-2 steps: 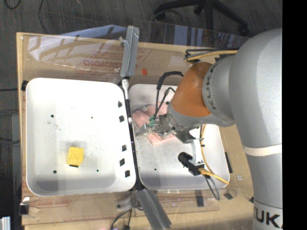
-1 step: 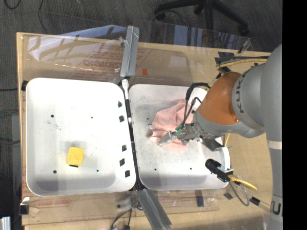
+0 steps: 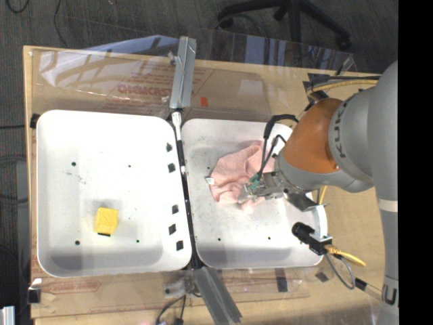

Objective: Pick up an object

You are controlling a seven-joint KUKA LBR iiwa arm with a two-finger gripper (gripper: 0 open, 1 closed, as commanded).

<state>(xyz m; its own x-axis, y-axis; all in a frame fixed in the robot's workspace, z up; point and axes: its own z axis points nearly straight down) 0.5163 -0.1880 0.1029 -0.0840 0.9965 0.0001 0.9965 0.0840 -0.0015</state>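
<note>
Pincer down on pink cloth's near edge, right bin

**Bench and what rests on it**

Bench: pale wood-coloured top, seen from above at a slant, standing on dark floor. Carries two shallow white bins side by side, touching along a central divider.
Left bin: on the bench's left half.
Right bin: on the right half.
Clear sheet: lies behind the bins, with faint red lettering, possibly plastic film; glare hinders reading.
Metal bar: runs back from the divider across the sheet.
Cables: near the right bin's front corner.
</note>
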